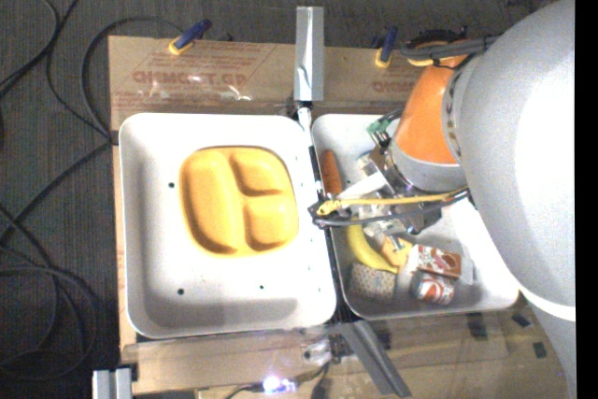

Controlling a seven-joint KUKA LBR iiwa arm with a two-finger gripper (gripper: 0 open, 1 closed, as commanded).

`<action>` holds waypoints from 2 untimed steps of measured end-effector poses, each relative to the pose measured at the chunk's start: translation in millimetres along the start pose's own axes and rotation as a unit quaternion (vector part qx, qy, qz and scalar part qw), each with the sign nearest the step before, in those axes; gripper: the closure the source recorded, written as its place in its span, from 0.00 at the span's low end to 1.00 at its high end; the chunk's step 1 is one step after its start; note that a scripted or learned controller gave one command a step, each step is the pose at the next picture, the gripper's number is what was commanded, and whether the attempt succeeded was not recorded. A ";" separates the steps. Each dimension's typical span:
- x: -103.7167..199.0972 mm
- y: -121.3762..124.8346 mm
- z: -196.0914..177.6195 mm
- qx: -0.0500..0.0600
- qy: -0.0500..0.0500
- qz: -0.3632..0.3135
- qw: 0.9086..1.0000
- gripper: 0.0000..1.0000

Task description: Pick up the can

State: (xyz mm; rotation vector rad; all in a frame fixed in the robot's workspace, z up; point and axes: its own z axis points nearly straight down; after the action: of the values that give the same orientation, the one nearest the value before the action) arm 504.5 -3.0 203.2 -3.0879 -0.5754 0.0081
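Claw [391,221] is low over the right bin [348,131], among crowded contents. How far it is open, and whether it has hold of anything, cannot be told from this view. The can [433,291], red and white, lies on its side near the bin's front wall, touching a small carton [443,263] and near a banana [363,246].

Risks, as judged:
- The claw may close on one of these neighbours instead of the can.
- The round can may roll or slip out of an off-centre grip.
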 end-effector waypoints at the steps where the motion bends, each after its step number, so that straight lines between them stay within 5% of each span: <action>1: 0.2 -0.6 -7.5 0.001 -0.002 -0.002 1.000 1.00; 2: 0.3 -1.0 -15.0 0.002 -0.005 -0.005 1.000 1.00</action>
State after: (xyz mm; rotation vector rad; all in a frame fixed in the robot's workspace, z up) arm 504.6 -2.0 218.2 -3.0827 -0.5888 0.0245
